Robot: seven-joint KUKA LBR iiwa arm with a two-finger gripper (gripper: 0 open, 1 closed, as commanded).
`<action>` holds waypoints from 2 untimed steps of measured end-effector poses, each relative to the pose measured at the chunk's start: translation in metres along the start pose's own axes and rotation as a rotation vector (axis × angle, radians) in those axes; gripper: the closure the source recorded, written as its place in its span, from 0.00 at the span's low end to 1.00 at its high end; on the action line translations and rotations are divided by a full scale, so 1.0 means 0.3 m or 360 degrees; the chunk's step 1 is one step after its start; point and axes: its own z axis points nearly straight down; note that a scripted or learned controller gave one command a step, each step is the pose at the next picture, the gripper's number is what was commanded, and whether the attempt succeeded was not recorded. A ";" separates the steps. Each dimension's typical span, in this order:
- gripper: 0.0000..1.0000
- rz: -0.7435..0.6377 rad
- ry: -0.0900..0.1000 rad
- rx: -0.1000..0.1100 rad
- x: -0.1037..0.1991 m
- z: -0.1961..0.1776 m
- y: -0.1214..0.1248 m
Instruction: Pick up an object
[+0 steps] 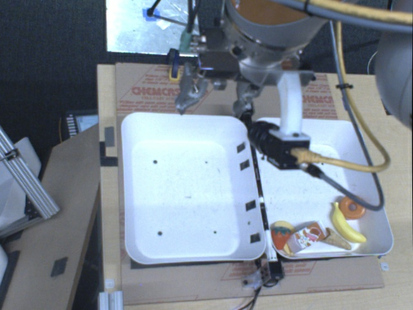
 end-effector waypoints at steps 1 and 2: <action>1.00 -0.0005 -0.0002 0.0006 0.001 -0.025 0.001; 1.00 0.0017 -0.0008 0.0012 -0.198 0.014 0.000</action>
